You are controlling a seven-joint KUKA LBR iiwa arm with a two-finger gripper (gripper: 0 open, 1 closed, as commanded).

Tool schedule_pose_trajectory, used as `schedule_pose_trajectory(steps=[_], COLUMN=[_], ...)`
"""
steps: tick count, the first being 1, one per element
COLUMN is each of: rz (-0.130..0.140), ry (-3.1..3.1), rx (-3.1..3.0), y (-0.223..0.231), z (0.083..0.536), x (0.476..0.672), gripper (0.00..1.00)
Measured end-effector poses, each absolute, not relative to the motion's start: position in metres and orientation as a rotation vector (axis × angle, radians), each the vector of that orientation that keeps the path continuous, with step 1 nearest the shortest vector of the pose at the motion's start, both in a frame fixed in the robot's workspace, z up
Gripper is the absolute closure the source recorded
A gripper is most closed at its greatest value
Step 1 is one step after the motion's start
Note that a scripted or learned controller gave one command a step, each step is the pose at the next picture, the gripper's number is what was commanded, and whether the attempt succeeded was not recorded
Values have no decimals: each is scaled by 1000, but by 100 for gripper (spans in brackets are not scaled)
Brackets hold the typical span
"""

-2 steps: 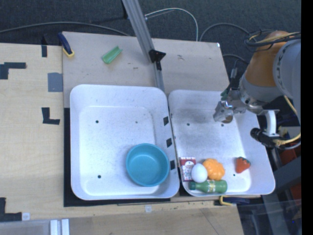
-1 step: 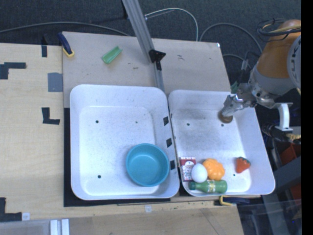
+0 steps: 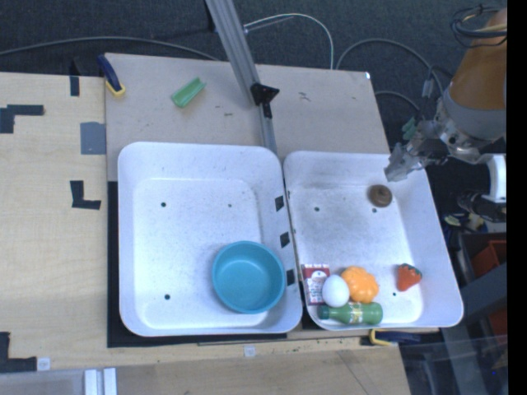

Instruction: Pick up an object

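While gripper (image 3: pixel 398 165) hovers at right bin (image 3: pixel 329 179) rim near brown disc (image 3: pixel 380 194): nothing picked, can't tell grip state.

The light is bright and even from above, so the 2 white bins (image 3: pixel 202 164) look almost glowing, shadows are soft and small, the dark floor (image 3: pixel 99 11) stays dim, and the whole picture is a little fuzzy.
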State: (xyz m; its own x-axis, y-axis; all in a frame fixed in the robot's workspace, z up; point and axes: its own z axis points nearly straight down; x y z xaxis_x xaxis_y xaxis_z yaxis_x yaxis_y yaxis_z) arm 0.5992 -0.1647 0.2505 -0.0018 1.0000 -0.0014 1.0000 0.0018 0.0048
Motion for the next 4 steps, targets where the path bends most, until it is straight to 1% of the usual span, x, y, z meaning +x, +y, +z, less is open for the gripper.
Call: schedule_pose_trajectory(steps=[1, 2, 3, 4], rz=[0, 2, 2, -1], ry=[2228, 2231, 2230, 2229], rx=[2216, 2214, 2215, 2216], y=[-118, -62, -11, 36], z=[238, 245, 250, 235], x=[607, 615, 630, 644], gripper=[100, 100, 100, 100])
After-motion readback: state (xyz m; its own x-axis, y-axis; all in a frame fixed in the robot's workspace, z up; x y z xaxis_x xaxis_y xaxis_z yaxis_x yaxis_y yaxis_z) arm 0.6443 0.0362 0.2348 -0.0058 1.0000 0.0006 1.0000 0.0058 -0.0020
